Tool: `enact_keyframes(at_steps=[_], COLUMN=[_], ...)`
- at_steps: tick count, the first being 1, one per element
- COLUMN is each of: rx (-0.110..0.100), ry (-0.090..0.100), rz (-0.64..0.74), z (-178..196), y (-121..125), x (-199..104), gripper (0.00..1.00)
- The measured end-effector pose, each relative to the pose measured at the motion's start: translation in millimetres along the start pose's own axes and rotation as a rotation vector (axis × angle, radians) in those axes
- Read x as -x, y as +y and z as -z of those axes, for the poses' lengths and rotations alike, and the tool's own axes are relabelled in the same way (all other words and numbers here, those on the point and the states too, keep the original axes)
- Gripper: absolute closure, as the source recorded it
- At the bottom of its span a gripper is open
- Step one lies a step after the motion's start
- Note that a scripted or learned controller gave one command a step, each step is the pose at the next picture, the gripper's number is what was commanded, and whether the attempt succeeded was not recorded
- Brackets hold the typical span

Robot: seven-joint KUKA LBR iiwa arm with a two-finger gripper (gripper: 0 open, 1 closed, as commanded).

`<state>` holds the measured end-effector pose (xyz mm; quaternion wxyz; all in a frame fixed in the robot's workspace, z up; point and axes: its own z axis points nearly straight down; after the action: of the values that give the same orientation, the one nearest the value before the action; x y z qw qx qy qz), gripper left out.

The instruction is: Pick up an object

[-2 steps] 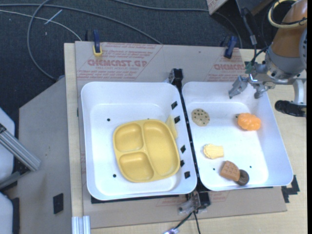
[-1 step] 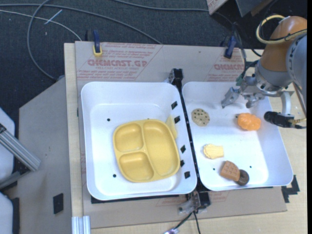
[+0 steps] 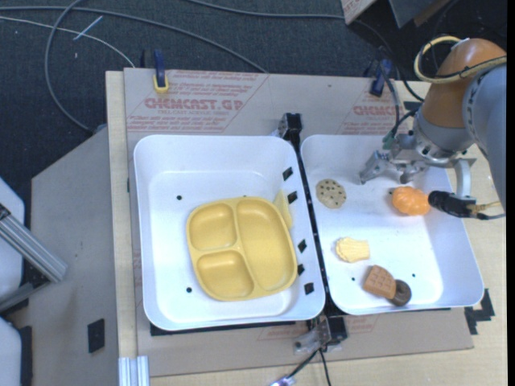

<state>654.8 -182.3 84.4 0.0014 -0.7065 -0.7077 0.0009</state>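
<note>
Orange and rounded, the lump (image 3: 411,201) lay on the floor of the right bin (image 3: 438,256), toward its far right part. It looked the likeliest pick, since the gripper (image 3: 388,166) hung just beside it, a little up and to the left in the camera view. Whether the gripper was open or closed could not be told from that slant, and nothing could be seen held in it.

To do the step well, the gripper would probably need to shift right until it stood squarely over the lump. It should then open wide enough for the round body, come straight down and close low, about the widest part. A round thing could roll or squirt out of an off-centre pinch, so a slow close and a gentle lift seemed wise.

The lump stood apart from the other pieces, which left room on either side. The cookie (image 3: 331,192) lay flat near the bin's left wall and seemed a harder grip. A pale yellow piece (image 3: 352,250) sat nearer the front, and a brown piece (image 3: 385,283) lay close to the front rim. The left bin (image 3: 161,175) held a yellow tray (image 3: 240,246), well apart from the gripper.
</note>
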Motion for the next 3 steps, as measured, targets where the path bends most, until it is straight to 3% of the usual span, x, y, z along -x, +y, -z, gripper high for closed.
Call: enact_keyframes(at_steps=[1,3], rx=[0.004,0.010], ry=[-0.001,-0.003], rz=[0.001,-0.002], z=[13,128], y=[1,4], x=[0,-2], gripper=[1.00,1.00])
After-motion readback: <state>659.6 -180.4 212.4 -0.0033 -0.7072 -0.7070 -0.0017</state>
